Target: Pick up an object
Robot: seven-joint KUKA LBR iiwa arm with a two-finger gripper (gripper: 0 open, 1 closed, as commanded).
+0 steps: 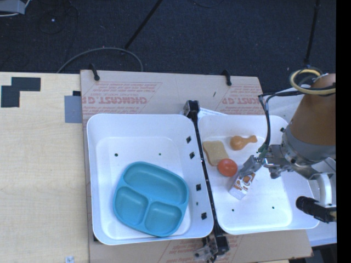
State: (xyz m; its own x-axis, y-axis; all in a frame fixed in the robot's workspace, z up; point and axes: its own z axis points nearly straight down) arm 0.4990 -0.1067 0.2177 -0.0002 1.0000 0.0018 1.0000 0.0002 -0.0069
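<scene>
Pincer (248, 175) low in the right bin (274, 215), right over a small carton!

The arm (310, 130) reaches in from the right, and its pincer sits on top of the small white carton (239, 188) near the bin's middle; whether it's clenched or released, I cannot tell. Just beside it lies a red tomato (227, 167), touching a tan bread slice (215, 152), with a yellow-orange gourd (242, 142) nearby. Over in the left bin (104, 147), a blue divided plate (150, 198) rests.
</scene>
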